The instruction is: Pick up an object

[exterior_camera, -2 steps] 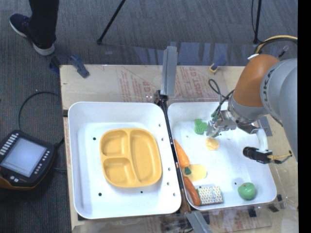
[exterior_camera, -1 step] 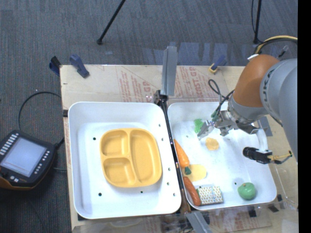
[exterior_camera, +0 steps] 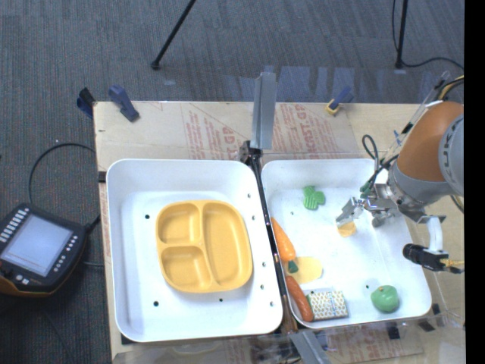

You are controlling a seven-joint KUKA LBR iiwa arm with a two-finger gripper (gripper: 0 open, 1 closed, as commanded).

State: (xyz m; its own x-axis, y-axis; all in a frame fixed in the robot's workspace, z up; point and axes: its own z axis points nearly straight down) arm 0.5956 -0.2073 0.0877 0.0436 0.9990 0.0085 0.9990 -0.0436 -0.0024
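Two shallow white bins side by side on a plywood bench (exterior_camera: 189, 127).

Left bin (exterior_camera: 125, 196): one large yellow divided plate (exterior_camera: 203, 246), three compartments, lying flat near the middle of the floor, nothing in them.

Right bin (exterior_camera: 413, 268): several small toy foods, spread out. Along the left wall, an orange carrot (exterior_camera: 283, 240), and below it a second orange carrot-like piece (exterior_camera: 298, 297) running toward the front corner. Between them, just beside the first carrot's green end, a pale yellow rounded piece (exterior_camera: 308, 268). Next to the lower carrot, at the front wall, a small patterned box (exterior_camera: 327, 304). Front right corner: a green apple (exterior_camera: 385, 298), well apart from the rest. Near the back, a small green leafy piece (exterior_camera: 314, 197).

Reaching in from the right, the grey arm (exterior_camera: 424, 158) with orange band, gripper (exterior_camera: 351, 213) low over the right bin's middle. Directly at its tip, a small yellow-orange piece (exterior_camera: 347, 229), touching or just beneath; whether clamped between the fingers, cannot tell. Fingers apart or together: cannot tell either.
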